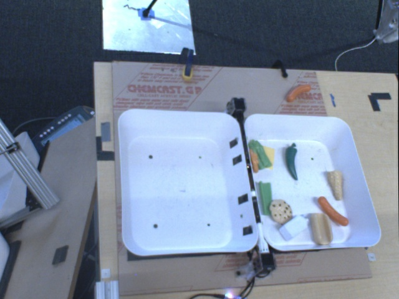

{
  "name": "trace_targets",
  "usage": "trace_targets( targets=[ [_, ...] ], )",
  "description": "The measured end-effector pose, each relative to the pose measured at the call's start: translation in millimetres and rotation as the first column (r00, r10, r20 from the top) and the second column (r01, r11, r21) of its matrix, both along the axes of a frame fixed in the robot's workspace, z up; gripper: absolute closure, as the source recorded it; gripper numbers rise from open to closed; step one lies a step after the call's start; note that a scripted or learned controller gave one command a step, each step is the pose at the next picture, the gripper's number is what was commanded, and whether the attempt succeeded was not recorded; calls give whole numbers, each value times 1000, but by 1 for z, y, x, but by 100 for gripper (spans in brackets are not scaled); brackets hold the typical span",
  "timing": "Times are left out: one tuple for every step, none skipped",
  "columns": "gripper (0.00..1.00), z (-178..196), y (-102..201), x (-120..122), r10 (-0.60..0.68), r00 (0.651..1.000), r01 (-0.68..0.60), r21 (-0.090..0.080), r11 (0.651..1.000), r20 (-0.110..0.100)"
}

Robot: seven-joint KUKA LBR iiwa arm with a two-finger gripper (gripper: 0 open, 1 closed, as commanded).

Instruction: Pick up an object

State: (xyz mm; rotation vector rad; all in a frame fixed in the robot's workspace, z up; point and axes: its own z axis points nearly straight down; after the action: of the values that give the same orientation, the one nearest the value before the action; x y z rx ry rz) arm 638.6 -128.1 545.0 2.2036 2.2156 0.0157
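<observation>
Looking down on the bench, the right bin [360,167] carries all the loose things, and the left bin [128,167] lies beyond it, on the far side from where the arm comes in. How wide the gripper is open, and whether it has hold of anything, I cannot tell.

The arm enters from the right, so I judge the things along the right wall of this bin to be the nearest to it. These are the beige bread roll [321,228] at the near corner, the red sausage [332,210] just beside it, and the pale cone [336,184] a little further up. The sausage lies on a slant, with its long axis running from upper left to lower right, so the gripper should probably close across that line.

The green pepper [292,161] lies further in, alone and nearly upright in the view. The round cookie [280,210] and the white block [293,228] are furthest, near the wall between the bins.
</observation>
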Motion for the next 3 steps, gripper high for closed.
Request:
trace_targets(
  targets=[
    [100, -10, -82, 30, -9, 1000, 9, 0, 1000, -15],
    [100, -95, -11, 10, 4, 1000, -4, 8, 1000, -25],
    [100, -69, -23, 31, -1, 1000, 1, 2, 1000, -13]
  ],
)
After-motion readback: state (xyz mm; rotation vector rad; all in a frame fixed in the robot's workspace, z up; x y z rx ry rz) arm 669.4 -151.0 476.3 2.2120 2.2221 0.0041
